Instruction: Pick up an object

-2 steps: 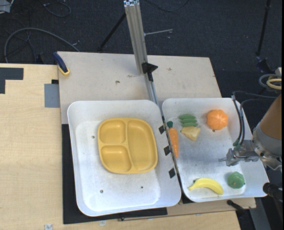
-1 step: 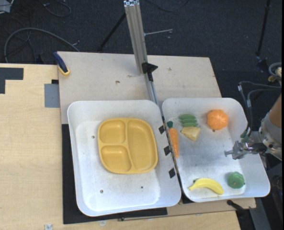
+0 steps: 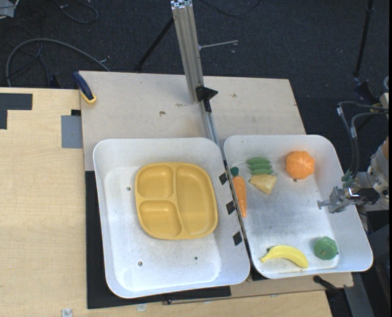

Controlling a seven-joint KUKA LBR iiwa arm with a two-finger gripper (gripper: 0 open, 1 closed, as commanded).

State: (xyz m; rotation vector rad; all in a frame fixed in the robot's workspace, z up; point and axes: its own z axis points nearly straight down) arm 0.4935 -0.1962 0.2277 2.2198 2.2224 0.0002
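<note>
The right bin point(image 3: 344, 170) holds the toy food, and the jaws point(image 3: 332, 202) hang over its right rim; whether they are apart or together I cannot tell. Nearest is the green fruit point(image 3: 326, 247), just below them toward the near corner, with the orange point(image 3: 300, 164) up and to the left.

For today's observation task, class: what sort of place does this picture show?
Probably a robotics lab: two shallow white bins on a wooden bench, toy food like a yellow plastic banana, and a metal gripper at the right bin's edge.
</note>
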